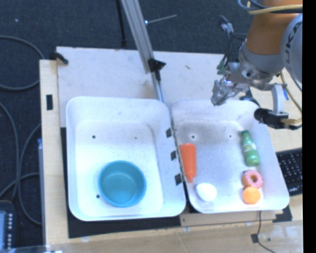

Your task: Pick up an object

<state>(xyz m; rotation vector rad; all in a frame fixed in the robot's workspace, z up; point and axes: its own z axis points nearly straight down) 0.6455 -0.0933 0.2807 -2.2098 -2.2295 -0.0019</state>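
**Ana:** Dark carpet with black cables lies around the desk [105, 70], and two white bins sit on it side by side. Where is the arm?

**Ben:** It reaches in from 3 o'clock. The claw [221, 95] hangs over the far rim of the right bin [221, 120], at about 12 o'clock of that bin. If it is wide or narrow, I cannot tell; the tip is too small and blurred. I see nothing held in it.

**Ana:** What can it pick?

**Ben:** In the right bin there is an orange carrot [188, 161] by the left wall, a white egg [206, 192] just beside the carrot's near end, a green bottle [249, 148] by the right wall, and a pink donut [252, 179] touching an orange ball [251, 195]. The left bin [79, 141] holds a blue bowl [122, 183].

**Ana:** Which is best?

**Ben:** I think the bottle. From the claw it lies at about 5 o'clock, near, and apart from the other things. The claw should come down over its middle and close across the narrow side. The carrot, at 7 o'clock, lies close to the wall, so a finger may hit the rim.
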